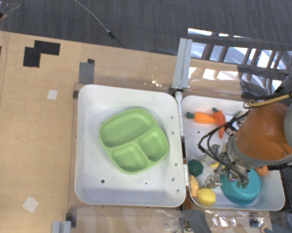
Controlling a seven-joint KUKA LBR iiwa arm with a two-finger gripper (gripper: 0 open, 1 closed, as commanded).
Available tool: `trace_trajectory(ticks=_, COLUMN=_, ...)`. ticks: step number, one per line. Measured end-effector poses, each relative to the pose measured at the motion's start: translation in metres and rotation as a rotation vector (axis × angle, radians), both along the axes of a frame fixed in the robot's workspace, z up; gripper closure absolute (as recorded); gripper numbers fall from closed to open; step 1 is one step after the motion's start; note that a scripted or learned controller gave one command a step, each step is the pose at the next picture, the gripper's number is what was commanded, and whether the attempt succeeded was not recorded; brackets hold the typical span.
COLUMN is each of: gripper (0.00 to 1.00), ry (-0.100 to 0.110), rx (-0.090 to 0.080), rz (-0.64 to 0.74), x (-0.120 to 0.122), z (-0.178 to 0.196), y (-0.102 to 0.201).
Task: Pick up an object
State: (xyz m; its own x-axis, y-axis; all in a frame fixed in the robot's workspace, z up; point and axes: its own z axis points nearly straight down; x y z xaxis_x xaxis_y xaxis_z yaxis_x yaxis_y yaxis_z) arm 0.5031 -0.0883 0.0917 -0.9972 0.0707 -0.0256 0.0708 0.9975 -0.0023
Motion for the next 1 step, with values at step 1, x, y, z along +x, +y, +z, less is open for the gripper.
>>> trace_trajectory(ticks=1, gripper=1.0, ry=-0.015, rx=-0.001, rz=0.005, x=0.0048, z=0.0136, y=0.0008)
